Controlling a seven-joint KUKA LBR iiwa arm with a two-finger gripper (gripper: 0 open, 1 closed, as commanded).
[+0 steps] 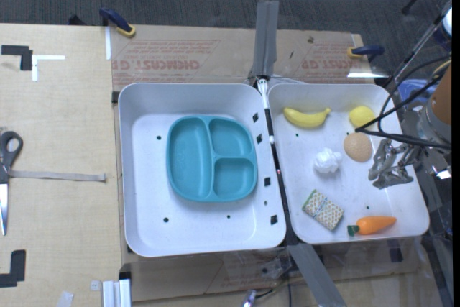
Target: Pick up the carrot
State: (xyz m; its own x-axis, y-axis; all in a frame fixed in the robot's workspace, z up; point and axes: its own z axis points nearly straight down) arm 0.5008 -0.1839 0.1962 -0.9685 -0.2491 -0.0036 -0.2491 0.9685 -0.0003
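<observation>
carrot [375, 224] in right bin [302, 230]

I am watching through one fixed camera, and it is looking down at a slant from high above the table [57, 154]. It is sitting far enough back that I am seeing both white bins whole. Taking the left bin [136, 226] as my mark, the right bin [295, 154] is lying just beside it toward frame right, bare tabletop is stretching away to its left, and dark floor is showing beyond it.
</observation>
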